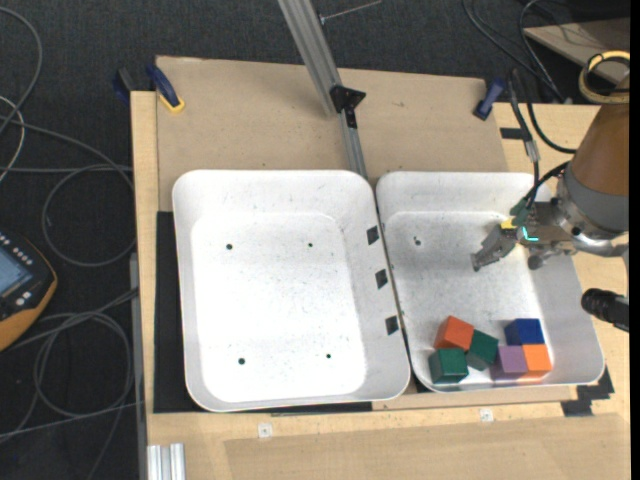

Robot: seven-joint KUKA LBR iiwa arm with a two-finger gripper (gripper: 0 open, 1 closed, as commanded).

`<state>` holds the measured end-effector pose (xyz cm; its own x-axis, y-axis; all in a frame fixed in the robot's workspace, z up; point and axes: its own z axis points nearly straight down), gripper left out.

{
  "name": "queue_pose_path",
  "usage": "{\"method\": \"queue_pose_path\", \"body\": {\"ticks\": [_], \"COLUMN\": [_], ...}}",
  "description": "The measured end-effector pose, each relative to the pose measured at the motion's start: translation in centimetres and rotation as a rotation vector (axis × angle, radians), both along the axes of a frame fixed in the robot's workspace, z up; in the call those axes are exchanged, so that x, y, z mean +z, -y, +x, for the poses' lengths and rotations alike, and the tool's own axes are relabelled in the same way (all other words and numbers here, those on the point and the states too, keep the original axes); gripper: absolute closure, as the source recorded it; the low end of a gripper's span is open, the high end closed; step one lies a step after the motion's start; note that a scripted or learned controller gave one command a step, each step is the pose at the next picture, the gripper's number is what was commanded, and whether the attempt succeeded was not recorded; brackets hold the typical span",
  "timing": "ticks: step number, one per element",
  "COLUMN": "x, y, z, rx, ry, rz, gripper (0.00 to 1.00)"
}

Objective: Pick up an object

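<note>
White right bin point(440, 193): blocks point(490, 350) crowd its near edge.

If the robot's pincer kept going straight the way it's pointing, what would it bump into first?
Probably the bare floor of the right bin. The pincer points down and left, away from the blocks, though depth is hard to judge.

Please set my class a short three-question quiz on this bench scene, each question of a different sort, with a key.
1. True or false: the small coloured blocks lie in the left shallow white bin.
2. Which corner of the right shallow white bin holds them: A near, B far?
3. Fill in: the gripper hangs over the ___ bin.

Key: 1 false; 2 A; 3 right.
</note>
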<state>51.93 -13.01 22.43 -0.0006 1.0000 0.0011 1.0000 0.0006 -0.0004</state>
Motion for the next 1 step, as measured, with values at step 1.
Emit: {"method": "queue_pose_path", "body": {"ticks": [1], "x": [-4.57], "y": [-0.26], "z": [0.68], "rx": [-0.001], "ry": [-0.005], "rz": [0.001], "gripper": [0.0]}}
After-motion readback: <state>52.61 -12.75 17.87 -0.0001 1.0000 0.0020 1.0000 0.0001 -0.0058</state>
